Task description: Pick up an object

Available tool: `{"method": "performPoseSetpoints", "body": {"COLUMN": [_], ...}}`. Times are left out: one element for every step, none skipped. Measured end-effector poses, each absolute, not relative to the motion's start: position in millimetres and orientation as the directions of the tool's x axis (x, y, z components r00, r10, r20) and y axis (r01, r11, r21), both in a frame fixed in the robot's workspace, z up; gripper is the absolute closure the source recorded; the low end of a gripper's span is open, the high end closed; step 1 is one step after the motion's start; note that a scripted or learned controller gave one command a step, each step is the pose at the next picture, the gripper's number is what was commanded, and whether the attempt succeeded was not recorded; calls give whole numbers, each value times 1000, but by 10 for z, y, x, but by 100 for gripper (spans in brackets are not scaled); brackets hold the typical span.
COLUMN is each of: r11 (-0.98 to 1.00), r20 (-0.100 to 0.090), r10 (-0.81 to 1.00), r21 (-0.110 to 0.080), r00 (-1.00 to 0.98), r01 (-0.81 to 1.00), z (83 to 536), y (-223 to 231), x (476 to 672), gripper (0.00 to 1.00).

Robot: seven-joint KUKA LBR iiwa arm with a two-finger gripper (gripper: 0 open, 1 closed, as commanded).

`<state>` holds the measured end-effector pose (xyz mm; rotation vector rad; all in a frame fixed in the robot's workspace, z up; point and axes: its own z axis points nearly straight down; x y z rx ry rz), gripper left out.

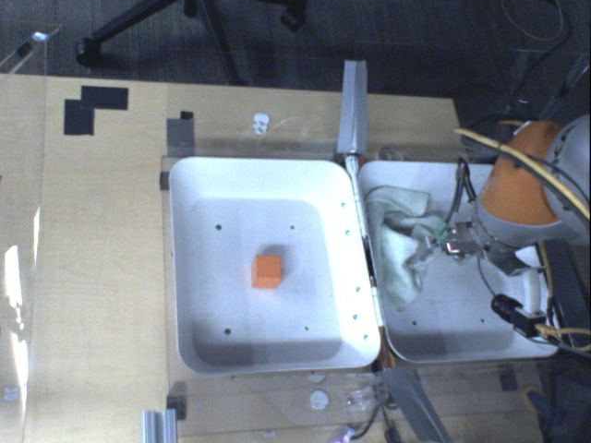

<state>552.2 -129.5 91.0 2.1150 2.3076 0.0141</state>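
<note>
Pale grey-green cloth [399, 238] lies crumpled at left of right bin [462, 335], looks soft, light, floppy; best pinched at a raised fold. Gripper [432, 241] sits at cloth's right edge; grip state can't tell. Orange block [267, 271], small, rigid, sits mid left bin [199, 247].

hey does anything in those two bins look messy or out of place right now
One thing stands out: the pale cloth in the right bin lies crumpled in a heap against the bin's left wall, not spread flat. The gripper is at its edge. The orange cube sits squarely in the left bin.
</note>
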Motion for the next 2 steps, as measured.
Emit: {"method": "performPoseSetpoints", "body": {"r11": [89,64], "r20": [-2,-1], "r10": [996,998], "r21": [21,4], "r00": [-89,-64], "r01": [996,998], "z": [1033,1803], "y": [-1282,-1056], "x": [5549,5864], "gripper": [100,100]}}
